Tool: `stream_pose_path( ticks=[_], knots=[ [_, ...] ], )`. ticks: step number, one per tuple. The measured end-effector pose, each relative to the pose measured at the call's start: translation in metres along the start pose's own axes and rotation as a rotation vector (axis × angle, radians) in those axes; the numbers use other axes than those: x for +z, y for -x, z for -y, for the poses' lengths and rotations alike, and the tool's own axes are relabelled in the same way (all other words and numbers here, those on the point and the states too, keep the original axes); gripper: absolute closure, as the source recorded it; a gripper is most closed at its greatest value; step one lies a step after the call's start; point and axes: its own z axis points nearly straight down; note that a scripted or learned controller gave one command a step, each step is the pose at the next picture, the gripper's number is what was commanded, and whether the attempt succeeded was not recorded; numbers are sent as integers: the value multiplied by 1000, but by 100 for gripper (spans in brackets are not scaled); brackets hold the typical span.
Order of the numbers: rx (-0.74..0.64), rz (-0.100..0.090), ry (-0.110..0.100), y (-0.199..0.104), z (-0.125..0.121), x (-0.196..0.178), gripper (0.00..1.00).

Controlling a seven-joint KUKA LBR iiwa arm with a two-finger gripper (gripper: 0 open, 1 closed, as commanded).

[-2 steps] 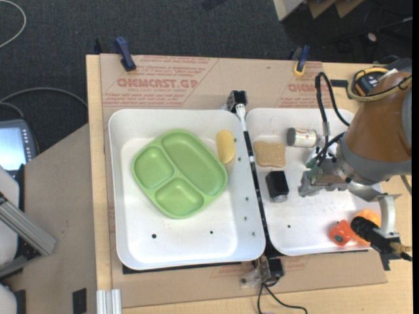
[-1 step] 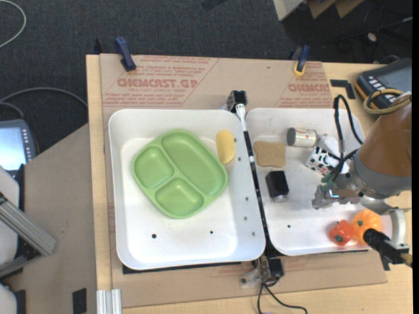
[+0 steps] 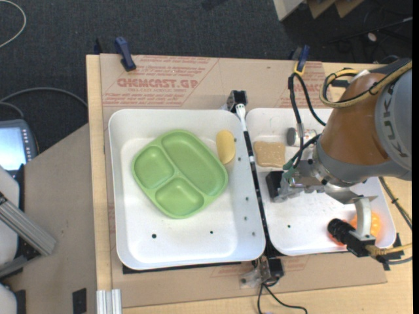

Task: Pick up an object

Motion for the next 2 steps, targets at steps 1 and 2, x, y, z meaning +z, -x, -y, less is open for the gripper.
stream_pose_path(
  ticks=[1,2],
  knots=[
    [4,1,1,-18,-1,-98,100],
    [7,0,-5,34,1,-17,100]
  ],
)
